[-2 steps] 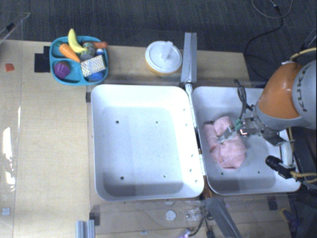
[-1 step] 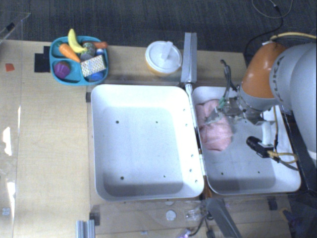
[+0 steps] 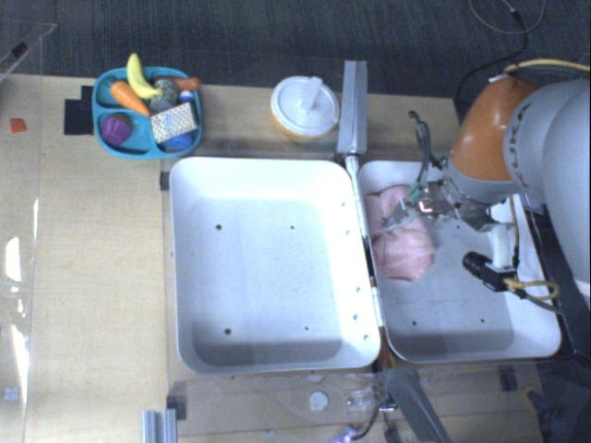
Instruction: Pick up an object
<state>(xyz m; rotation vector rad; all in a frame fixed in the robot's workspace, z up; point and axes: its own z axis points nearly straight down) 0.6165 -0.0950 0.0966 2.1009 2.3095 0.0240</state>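
A pale pink soft object point(image 3: 403, 247) lies in the left part of the right bin point(image 3: 480, 335), close to the divider between the bins. The grey arm with its orange band point(image 3: 485, 141) reaches in from the right. My gripper point(image 3: 414, 210) is down over the upper part of the pink object, touching or just above it. The wrist hides how the gripper meets the object, so no hold on it can be seen.
The left bin point(image 3: 268, 340) sits beside the right one. Behind the bins stand a blue tray of toy food point(image 3: 148, 109), a white lidded cup point(image 3: 305, 107) and a metal bar point(image 3: 352, 109). A black cable fitting point(image 3: 488, 270) hangs over the right bin.
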